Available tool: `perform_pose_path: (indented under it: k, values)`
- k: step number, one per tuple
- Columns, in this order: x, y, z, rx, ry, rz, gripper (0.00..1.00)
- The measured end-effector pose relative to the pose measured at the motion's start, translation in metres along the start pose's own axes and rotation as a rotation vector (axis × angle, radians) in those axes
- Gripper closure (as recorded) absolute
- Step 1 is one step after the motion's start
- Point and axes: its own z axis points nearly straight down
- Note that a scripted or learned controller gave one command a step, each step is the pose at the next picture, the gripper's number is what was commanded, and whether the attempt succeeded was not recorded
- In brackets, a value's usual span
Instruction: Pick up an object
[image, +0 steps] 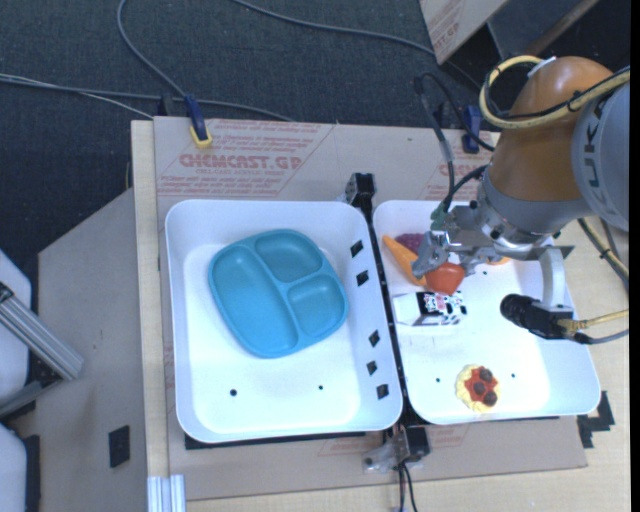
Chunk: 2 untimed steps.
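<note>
The big grey arm (560, 130) hangs over the right bin (560, 400), with its gripper (445, 262) right on top of a red tomato toy (447, 277). I cannot tell how wide the jaws are. I think it should press straight down and squeeze slowly, so the round toy does not roll. The left bin (200, 390) holds a blue tray (278, 292). Beside the tomato lie an orange carrot (400, 255), a black-and-white card (442, 308) and a little pizza (478, 387).
</note>
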Motion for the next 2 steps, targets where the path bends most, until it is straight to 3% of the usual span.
perform_pose_path:
  k: [1,2]
  values:
    - [0.053,0.023,0.013,-0.001,-0.001,0.001,1.00]
    - [0.101,0.048,0.002,-0.003,0.000,0.000,1.00]
